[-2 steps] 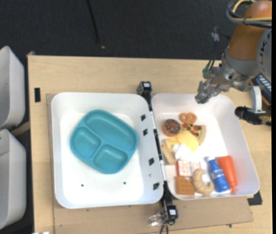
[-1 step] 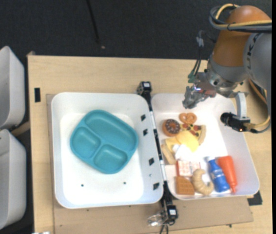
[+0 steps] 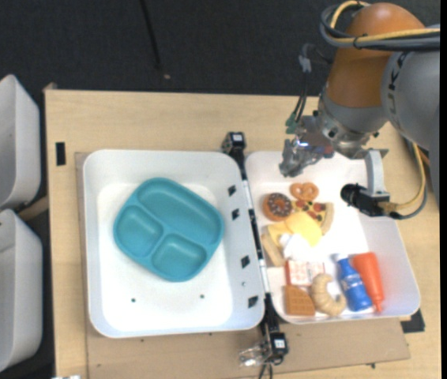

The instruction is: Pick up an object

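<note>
The right bin point(image 3: 389, 247) holds toy food: a pretzel point(image 3: 304, 190), a chocolate donut point(image 3: 277, 206), a pizza slice point(image 3: 318, 209), a yellow cheese wedge point(image 3: 305, 227), a croissant point(image 3: 328, 294), a waffle point(image 3: 297, 300), a blue bottle point(image 3: 352, 284) and an orange bottle point(image 3: 370, 279). My gripper point(image 3: 294, 162) hangs over the far left part of this bin, just beyond the pretzel and donut. Nothing shows between its fingers.
The left bin point(image 3: 97, 212) holds a teal divided plate point(image 3: 168, 227). A black clip point(image 3: 233, 142) sits at the far end of the divider between the bins. The wooden bench point(image 3: 65, 117) surrounds both bins.
</note>
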You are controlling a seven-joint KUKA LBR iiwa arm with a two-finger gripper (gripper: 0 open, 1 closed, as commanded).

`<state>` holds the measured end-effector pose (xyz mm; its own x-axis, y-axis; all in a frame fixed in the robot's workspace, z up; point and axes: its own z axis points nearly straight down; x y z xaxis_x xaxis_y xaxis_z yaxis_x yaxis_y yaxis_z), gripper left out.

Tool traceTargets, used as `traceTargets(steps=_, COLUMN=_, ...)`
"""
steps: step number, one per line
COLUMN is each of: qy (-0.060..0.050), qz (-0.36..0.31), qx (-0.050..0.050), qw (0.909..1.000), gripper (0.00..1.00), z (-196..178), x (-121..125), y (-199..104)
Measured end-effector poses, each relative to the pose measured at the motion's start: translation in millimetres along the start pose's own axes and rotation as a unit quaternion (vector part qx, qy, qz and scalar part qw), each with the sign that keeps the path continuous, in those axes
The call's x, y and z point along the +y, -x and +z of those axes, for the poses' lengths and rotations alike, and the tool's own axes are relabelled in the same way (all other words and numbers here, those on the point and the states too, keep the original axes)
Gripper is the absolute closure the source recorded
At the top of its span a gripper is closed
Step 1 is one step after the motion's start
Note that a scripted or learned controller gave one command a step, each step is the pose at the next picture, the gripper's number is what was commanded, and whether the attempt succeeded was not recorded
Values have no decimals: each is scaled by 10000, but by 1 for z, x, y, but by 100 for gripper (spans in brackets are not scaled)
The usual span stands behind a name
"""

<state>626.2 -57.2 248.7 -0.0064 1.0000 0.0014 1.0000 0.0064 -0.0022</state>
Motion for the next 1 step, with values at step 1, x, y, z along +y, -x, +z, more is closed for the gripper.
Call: traceTargets(steps=1, qy=-11, qz=40, qx=-14, qw=10000, gripper=100, z=16, x=8, y=14)
